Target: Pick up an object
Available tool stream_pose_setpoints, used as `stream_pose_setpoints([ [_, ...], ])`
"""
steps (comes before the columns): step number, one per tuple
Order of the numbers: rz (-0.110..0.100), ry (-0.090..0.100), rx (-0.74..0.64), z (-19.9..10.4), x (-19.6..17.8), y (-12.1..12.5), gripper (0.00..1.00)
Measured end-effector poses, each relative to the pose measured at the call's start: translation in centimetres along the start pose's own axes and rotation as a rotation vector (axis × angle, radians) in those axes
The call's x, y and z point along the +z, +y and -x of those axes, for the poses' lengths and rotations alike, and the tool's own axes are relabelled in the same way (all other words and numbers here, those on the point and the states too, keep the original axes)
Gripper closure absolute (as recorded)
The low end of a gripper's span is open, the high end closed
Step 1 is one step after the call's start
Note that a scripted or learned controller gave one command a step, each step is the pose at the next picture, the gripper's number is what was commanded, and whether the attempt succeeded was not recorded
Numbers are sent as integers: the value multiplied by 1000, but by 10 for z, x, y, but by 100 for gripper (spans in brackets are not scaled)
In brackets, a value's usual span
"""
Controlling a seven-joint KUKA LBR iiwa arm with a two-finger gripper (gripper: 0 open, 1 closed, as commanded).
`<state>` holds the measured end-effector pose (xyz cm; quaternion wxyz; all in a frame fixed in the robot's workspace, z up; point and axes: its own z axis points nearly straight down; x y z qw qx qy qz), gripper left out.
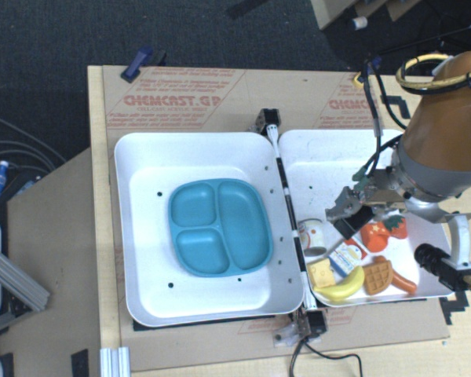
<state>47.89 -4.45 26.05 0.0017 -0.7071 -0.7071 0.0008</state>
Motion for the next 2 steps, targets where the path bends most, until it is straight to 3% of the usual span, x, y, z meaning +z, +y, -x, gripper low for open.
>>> stream_pose_setpoints([
  [1,3,-1,-1,-16,-3,0,100],
  [2,3,-2,1,2,-5,0,100],
])
